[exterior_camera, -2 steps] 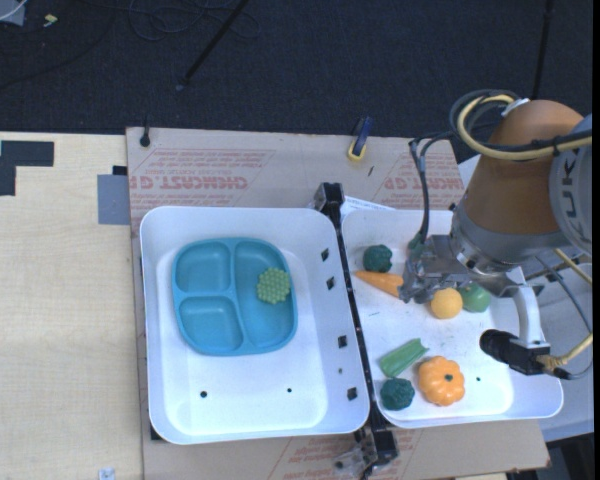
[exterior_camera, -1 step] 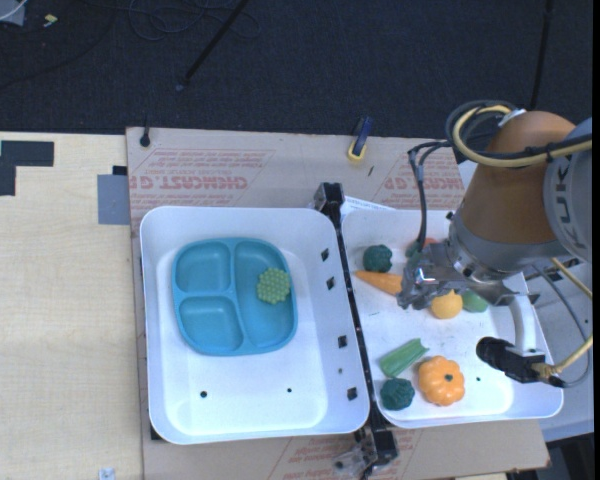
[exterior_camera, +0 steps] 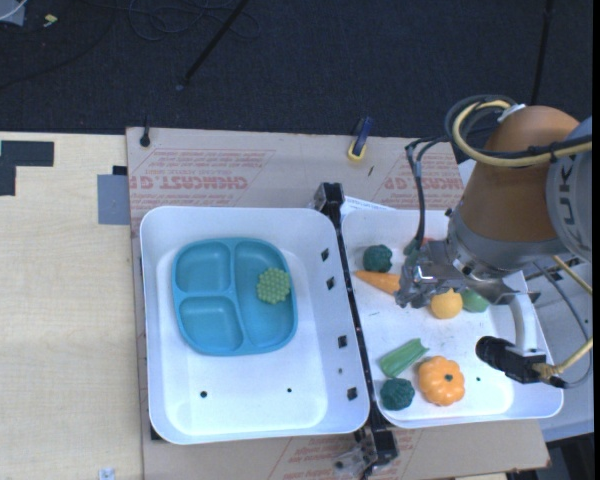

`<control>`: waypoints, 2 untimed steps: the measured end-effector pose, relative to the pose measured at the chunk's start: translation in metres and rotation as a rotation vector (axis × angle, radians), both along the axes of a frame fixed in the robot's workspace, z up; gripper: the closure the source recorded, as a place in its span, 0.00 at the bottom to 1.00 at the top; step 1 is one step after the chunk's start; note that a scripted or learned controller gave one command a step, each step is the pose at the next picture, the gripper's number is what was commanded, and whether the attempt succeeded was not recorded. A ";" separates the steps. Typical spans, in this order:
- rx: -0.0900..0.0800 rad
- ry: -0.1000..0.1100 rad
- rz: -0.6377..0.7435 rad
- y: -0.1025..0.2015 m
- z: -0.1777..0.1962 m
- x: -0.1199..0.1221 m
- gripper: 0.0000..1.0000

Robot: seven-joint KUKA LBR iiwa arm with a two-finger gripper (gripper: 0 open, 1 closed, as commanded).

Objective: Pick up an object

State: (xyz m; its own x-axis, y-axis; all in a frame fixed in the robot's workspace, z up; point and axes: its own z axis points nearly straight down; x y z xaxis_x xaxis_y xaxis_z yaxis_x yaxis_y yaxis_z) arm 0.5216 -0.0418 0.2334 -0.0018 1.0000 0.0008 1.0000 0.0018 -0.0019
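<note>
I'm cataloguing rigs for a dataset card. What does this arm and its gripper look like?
The arm is a rounded orange band over a grey wrist section, with black and yellow cables looped at its top. The gripper is dark grey metal, small and blocky.

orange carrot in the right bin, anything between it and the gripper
Nothing visible. The gripper hangs just right of the carrot, with bare bin floor between. The dark green broccoli sits close above the carrot, beside that path.
</note>
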 end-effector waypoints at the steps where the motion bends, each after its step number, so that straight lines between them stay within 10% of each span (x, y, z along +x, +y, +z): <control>1: 0.000 0.003 -0.003 -0.010 -0.006 -0.009 1.00; 2: 0.000 0.001 -0.001 -0.006 -0.012 0.010 1.00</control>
